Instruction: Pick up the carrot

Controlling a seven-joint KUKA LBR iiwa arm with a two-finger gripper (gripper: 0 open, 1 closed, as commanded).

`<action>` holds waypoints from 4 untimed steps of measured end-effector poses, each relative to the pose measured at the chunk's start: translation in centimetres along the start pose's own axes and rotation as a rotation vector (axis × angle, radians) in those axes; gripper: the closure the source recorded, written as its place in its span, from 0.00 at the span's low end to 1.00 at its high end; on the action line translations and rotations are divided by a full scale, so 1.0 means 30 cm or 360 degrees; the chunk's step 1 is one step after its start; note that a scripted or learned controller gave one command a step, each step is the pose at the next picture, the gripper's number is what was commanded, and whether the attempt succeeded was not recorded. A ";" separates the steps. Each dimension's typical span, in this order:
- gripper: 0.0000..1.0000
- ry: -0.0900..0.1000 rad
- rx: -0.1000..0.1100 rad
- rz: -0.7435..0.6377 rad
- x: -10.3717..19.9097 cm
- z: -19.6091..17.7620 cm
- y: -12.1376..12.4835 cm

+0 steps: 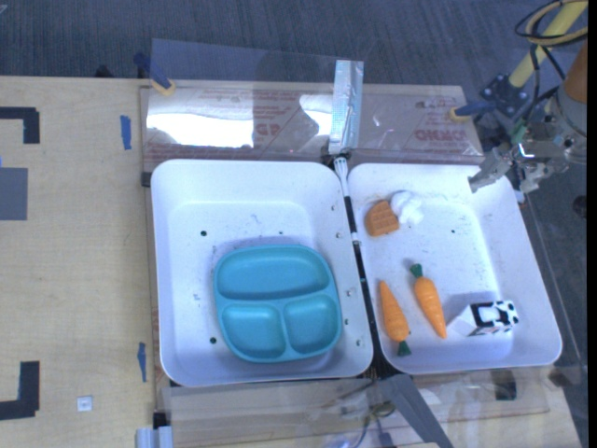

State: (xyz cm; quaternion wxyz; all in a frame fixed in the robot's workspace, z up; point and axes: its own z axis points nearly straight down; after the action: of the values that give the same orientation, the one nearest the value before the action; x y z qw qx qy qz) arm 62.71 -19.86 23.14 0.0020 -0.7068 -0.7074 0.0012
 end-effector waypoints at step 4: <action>0.00 -0.0001 -0.0001 0.0878 0.574 0.128 -0.357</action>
State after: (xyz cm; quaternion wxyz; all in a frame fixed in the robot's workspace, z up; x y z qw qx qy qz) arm 51.96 -2.63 19.37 0.0012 -0.8727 -0.4882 0.0019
